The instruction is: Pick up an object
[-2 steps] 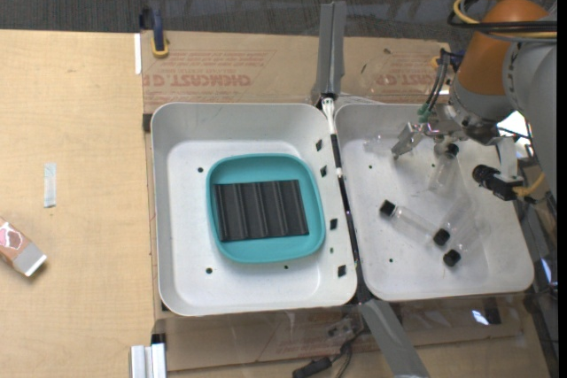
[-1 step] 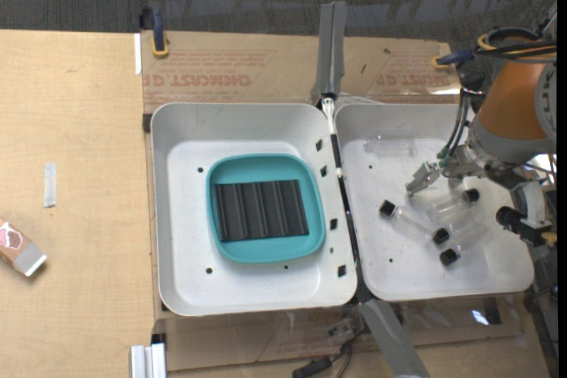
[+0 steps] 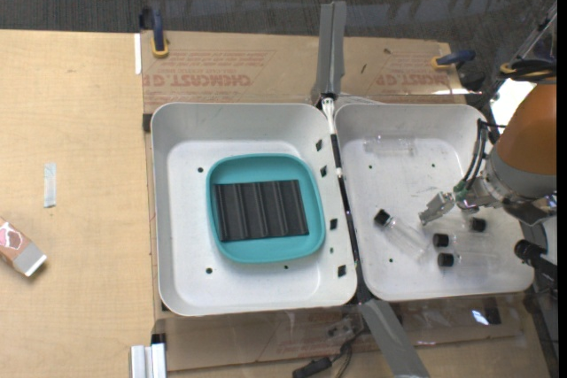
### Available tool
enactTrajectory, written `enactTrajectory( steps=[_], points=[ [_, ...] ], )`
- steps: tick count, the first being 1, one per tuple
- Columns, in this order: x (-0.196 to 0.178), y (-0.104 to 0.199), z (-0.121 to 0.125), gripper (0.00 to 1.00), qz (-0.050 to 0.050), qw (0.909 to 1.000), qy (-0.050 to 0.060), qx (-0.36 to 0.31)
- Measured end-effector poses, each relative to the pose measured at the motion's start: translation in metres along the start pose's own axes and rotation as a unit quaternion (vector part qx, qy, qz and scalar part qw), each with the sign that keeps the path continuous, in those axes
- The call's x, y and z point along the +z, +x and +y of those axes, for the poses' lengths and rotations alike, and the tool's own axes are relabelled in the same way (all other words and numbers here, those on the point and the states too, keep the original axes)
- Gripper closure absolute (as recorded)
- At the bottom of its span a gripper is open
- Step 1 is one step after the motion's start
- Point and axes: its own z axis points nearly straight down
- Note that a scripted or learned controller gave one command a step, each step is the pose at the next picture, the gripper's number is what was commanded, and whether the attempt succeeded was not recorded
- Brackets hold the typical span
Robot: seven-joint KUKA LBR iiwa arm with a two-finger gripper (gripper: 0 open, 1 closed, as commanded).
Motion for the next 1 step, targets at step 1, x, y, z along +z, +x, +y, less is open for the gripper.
enactTrajectory(
  steps=[1],
  points=[
    [0.0012, -0.0106, -0.048, 0.0, 0.001, 0.9959, 0.001, -0.09]
  ],
)
